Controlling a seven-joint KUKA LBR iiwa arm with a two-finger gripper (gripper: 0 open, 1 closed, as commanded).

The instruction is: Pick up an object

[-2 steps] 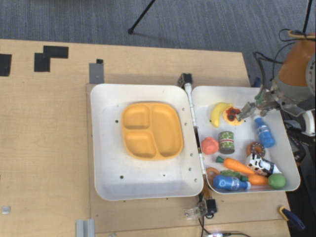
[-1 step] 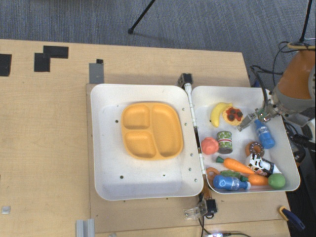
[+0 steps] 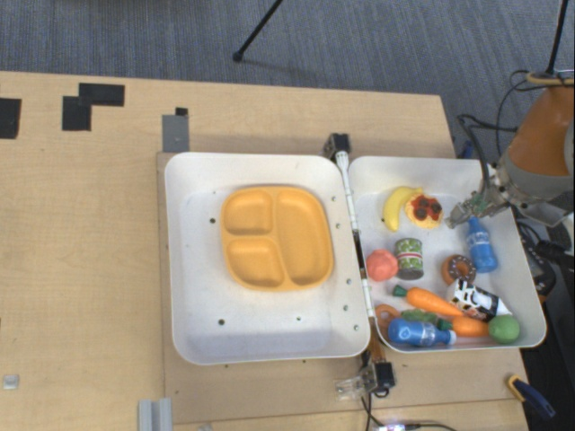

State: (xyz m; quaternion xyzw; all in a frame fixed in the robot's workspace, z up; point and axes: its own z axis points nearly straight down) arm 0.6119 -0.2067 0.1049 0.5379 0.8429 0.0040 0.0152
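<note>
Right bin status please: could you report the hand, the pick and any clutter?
Hand low over right bin, top edge. Nothing seen gripped. Blue bottle just beneath; banana and can alongside.

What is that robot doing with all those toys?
The robot arm reaches in over the right bin, which is full of toy food. Its gripper hangs near the bin's top right, just above a small blue bottle and next to a banana. It has nothing in its grip yet. The left bin holds an orange tray. It looks set to grab a toy, maybe the bottle.
</note>
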